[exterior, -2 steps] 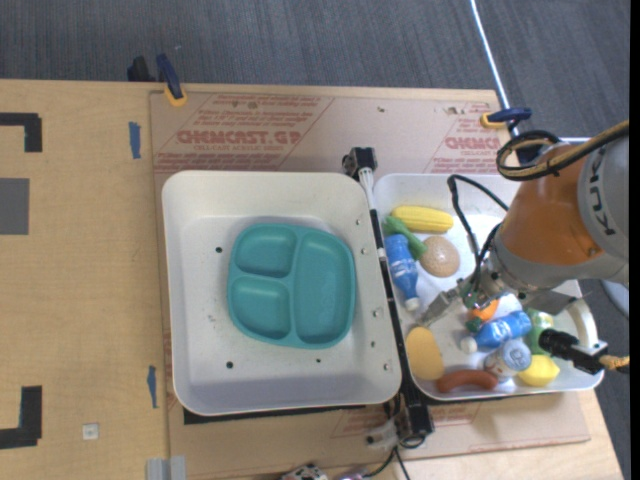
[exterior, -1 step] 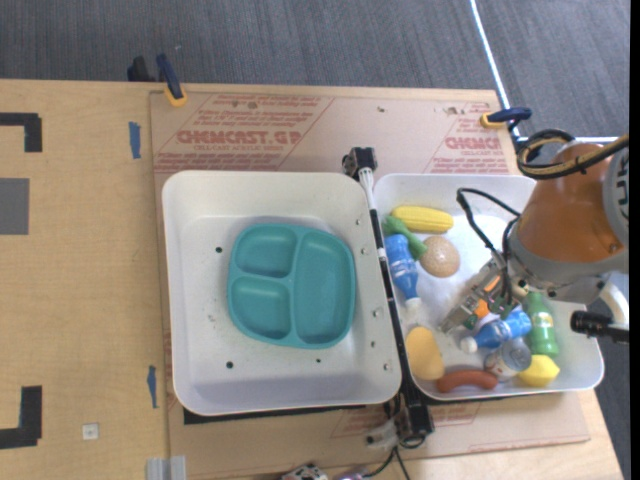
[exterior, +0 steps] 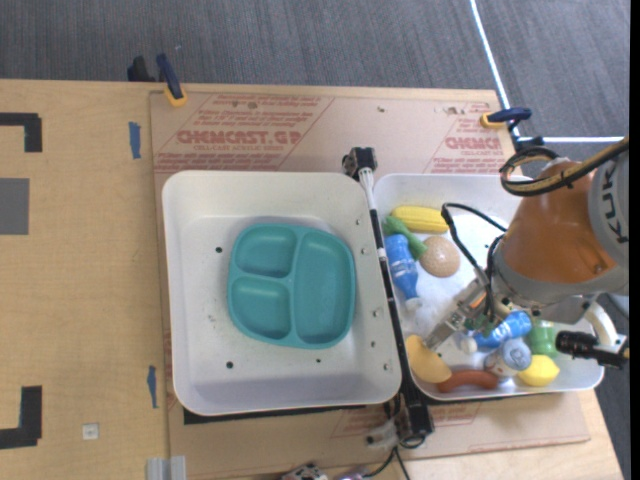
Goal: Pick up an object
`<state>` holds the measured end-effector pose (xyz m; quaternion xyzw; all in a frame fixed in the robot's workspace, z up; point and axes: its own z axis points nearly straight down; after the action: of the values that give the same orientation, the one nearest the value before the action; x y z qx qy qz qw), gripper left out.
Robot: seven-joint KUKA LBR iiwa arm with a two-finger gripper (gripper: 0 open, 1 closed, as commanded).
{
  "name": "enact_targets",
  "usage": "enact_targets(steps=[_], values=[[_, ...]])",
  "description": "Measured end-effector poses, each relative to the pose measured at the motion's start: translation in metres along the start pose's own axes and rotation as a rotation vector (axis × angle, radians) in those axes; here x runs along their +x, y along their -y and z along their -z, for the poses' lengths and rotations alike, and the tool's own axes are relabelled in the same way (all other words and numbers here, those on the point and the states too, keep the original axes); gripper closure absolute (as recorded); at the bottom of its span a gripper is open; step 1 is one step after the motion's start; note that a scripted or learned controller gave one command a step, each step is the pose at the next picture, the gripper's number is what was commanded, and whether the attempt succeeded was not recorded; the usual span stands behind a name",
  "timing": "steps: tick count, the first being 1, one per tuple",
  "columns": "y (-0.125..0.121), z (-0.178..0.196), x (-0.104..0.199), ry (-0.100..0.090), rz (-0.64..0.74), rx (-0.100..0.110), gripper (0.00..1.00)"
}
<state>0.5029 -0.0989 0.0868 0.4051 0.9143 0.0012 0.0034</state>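
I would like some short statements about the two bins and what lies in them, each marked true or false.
1. The teal tray lies in the left bin. True.
2. The tray has one compartment. False: it has three.
3. The corn lies in the right bin, near its far edge. True.
4. The arm is over the left bin. False: it is over the right bin.
5. The egg lies on the tray. False: it lies in the right bin, near the corn.
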Motion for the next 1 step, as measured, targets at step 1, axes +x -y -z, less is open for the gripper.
enact_targets(steps=[1], values=[[-0.0402,-0.0005,-0.0350,0.000,0.078,0.001,0.00]])
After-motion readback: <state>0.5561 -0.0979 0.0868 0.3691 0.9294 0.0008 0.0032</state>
